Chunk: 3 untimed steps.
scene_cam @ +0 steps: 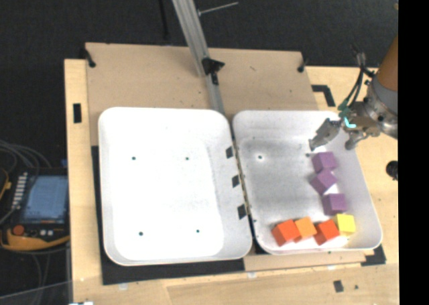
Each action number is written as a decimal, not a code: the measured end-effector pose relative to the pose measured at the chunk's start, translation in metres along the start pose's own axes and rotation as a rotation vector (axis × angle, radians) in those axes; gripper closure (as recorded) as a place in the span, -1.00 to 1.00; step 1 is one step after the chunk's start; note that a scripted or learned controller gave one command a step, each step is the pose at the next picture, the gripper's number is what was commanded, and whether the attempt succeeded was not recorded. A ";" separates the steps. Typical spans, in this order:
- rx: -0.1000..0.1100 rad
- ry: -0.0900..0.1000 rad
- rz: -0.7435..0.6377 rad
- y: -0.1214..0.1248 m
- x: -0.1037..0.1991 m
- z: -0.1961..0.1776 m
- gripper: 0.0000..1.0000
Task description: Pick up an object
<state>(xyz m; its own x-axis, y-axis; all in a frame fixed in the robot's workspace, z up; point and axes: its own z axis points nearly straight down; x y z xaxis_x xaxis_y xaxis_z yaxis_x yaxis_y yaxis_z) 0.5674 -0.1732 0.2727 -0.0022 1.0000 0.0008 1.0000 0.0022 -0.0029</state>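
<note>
While fingers hang spread, gripping nothing | nearest purple cube lies just below, apart

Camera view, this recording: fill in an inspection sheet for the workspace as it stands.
Surface: wooden bench bearing a left bin and a right bin, side by side.
Job's things: all in the right bin; three purple blocks along its right side, and orange blocks, a red block and a yellow block along its near edge.
Clutter: nothing seen.
Grippers: gripper open above the right bin's far right corner, just beyond the topmost purple block, nothing between its fingers.
Cables: dark cables on the floor at left.
Surroundings: handheld control unit at left; metal pole slanting over the bench's far side.
</note>
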 end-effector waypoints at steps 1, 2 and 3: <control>-0.004 -0.001 0.000 0.001 0.000 -0.002 -1.00; 0.001 -0.002 0.003 0.009 0.001 0.044 -1.00; 0.002 -0.001 0.005 0.010 0.005 0.105 -1.00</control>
<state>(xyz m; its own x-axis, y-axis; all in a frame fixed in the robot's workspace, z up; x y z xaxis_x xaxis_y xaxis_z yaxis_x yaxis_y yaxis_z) 0.5773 -0.1678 0.1679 0.0033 1.0000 -0.0004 1.0000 -0.0033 -0.0045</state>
